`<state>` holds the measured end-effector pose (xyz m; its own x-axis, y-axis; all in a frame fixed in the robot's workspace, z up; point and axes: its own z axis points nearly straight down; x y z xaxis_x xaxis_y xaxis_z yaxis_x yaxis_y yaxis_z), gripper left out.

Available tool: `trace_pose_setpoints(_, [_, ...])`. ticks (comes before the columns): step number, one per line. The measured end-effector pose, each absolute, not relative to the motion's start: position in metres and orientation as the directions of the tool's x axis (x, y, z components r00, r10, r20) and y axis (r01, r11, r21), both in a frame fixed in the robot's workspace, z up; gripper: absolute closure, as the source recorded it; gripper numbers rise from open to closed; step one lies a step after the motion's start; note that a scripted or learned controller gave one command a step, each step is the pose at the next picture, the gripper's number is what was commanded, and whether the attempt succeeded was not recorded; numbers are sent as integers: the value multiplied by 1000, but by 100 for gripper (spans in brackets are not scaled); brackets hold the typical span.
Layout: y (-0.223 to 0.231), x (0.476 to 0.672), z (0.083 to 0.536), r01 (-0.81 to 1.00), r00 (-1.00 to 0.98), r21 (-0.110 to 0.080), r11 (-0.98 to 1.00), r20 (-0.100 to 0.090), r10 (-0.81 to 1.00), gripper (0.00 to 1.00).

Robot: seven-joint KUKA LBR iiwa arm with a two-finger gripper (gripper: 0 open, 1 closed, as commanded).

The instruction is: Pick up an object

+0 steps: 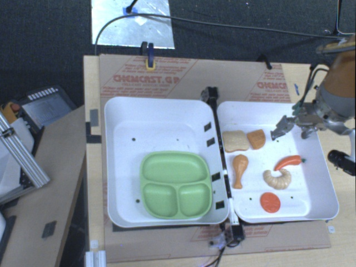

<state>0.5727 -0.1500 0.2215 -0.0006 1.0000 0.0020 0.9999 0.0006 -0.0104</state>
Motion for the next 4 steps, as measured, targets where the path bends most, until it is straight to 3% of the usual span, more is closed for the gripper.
trace_pose_setpoints(1, [-150,575,228,1000,-3,1,3,0,1000,0])
trace_pose_setpoints(3, [-144,572,103,1000,-2,-4,2,2,1000,0])
trace_pose_setpoints(4, [-143,572,84,1000,-2,-1,2,1,1000,0])
